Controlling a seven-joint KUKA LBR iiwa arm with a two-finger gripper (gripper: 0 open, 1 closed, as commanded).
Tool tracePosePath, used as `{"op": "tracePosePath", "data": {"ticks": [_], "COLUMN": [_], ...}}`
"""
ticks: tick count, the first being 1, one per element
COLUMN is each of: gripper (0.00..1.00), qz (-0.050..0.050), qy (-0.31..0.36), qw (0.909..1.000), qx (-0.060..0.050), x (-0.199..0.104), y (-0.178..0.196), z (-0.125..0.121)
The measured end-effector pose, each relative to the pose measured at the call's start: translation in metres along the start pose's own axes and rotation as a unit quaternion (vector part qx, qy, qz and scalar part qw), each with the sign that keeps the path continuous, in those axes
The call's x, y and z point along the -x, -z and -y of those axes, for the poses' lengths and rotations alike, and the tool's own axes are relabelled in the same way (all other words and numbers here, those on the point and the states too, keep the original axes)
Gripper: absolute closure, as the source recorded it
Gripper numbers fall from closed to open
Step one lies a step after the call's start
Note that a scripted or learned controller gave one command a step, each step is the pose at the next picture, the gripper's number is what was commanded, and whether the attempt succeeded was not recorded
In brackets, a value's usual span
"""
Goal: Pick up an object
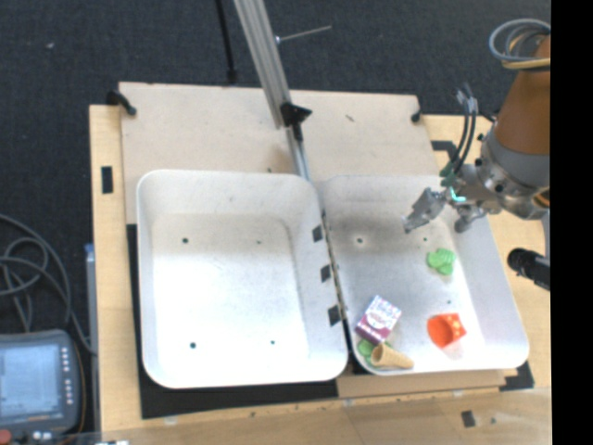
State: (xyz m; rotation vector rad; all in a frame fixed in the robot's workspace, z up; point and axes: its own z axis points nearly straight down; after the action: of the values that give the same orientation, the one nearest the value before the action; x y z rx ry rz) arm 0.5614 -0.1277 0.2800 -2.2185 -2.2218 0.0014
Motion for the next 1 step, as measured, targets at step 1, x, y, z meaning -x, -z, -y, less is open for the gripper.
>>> {"op": "tracePosePath", "data": {"ticks": [1], "gripper": [0.0], "qz": [0.0], "qy": [0.0], "qw": [1.0], "qx": [0.002], "x": [0.0002], "y": [0.0022], "z": [-0.0006]}}
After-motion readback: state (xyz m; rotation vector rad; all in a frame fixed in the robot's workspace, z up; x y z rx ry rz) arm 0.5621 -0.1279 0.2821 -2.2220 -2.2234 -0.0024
